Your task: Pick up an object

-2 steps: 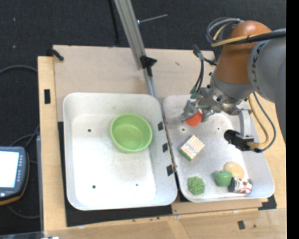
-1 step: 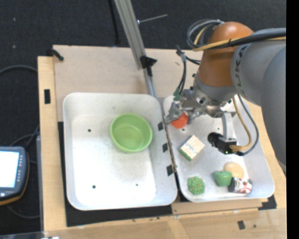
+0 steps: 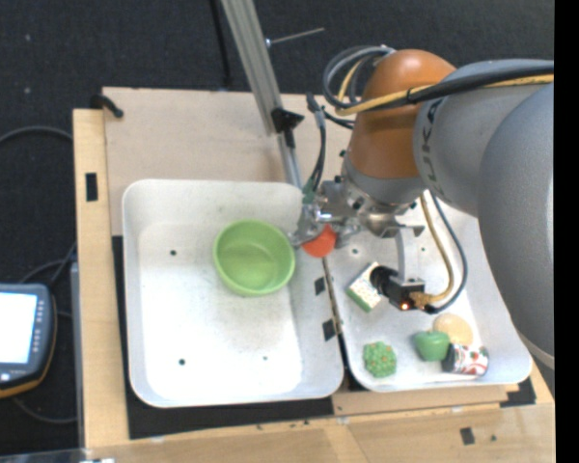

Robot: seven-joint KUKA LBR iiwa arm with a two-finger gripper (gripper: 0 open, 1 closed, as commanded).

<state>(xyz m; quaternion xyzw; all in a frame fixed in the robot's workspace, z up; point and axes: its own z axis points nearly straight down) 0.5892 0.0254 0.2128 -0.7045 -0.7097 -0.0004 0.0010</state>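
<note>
The camera view looks down at a slant on a wooden bench (image 3: pixel 183 133) with two white bins side by side. The left bin (image 3: pixel 164 355) takes the lower middle of the frame and holds a green bowl (image 3: pixel 254 257), upright, near its upper right corner. The right bin (image 3: pixel 502 355) sits at lower right, much of it covered by the grey arm (image 3: pixel 502 152) that reaches in from the right with its orange band (image 3: pixel 400 114) above the wrist.

The gripper (image 3: pixel 317 231) hangs at the centre of the frame, over the divide between the two bins and just right of the bowl. A small red-orange object (image 3: pixel 318 245) sits at its tip, seemingly pinched between the fingers, though the wrist crowds the view and the grip itself is hard to confirm.

In the right bin's lower part lie a white and green block (image 3: pixel 365 291), a green knobbly ball (image 3: pixel 379 358), a smooth green piece (image 3: pixel 430 344), a pale round item (image 3: pixel 453 327) and a red and white item (image 3: pixel 468 359), close together. A slanted metal pole (image 3: pixel 256 61) crosses the upper middle. A tablet (image 3: pixel 10 334) lies at the left edge.
</note>
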